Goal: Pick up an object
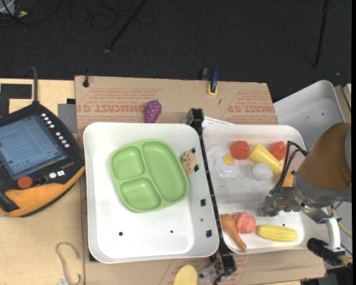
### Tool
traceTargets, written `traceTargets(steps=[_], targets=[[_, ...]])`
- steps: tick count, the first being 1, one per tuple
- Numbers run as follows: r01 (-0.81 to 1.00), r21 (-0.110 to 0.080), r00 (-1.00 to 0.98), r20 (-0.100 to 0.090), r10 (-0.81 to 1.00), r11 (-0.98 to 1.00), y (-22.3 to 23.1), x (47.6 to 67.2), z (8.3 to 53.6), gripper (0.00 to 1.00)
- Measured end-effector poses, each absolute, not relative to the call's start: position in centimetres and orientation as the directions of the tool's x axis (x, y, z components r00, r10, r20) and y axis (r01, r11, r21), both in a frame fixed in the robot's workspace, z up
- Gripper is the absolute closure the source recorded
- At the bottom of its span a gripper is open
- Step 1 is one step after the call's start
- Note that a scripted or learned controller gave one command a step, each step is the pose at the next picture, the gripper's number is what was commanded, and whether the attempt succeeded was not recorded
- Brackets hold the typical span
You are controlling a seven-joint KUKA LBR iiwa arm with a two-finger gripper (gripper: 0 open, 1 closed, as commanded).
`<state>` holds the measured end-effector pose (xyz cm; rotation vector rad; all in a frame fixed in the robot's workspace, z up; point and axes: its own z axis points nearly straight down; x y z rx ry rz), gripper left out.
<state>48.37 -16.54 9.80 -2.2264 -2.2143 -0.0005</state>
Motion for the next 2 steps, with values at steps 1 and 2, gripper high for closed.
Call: traceTargets(steps=[1, 2], targets=[[1.0, 0.002, 0.001, 0.0, 1.0, -0.001, -16.7, 48.4, 16.1, 1.0], [1.0, 0.002, 0.001, 0.0, 1.0, -0.001, -17.1, 47.8, 20.5, 1.0]])
